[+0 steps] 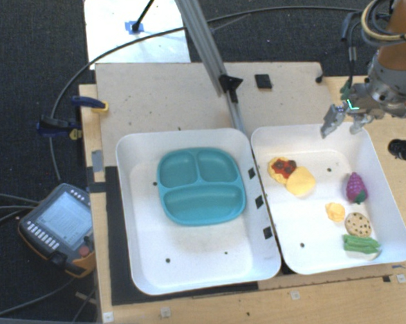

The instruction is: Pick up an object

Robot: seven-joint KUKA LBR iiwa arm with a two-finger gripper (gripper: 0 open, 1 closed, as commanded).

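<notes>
The claw (344, 122) hangs open with nothing in it, over the back rim of the right bin (384, 180). The toy foods lie below it: a pizza slice (282, 167), purple grapes (356, 187), a cookie (358, 224).

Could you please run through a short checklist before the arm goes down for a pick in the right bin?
1. Gripper empty, nothing between its fingers: ok.
2. Fingers spread for a grasp: ok.
3. Gripper over a target: not ok; it hangs above the right bin far edge, away from the toys.
4. Purple grapes standing apart from the other items: ok.
5. Pizza slice free of the yellow piece: not ok, they touch.
6. Cookie free of the green bean: cannot tell.
</notes>
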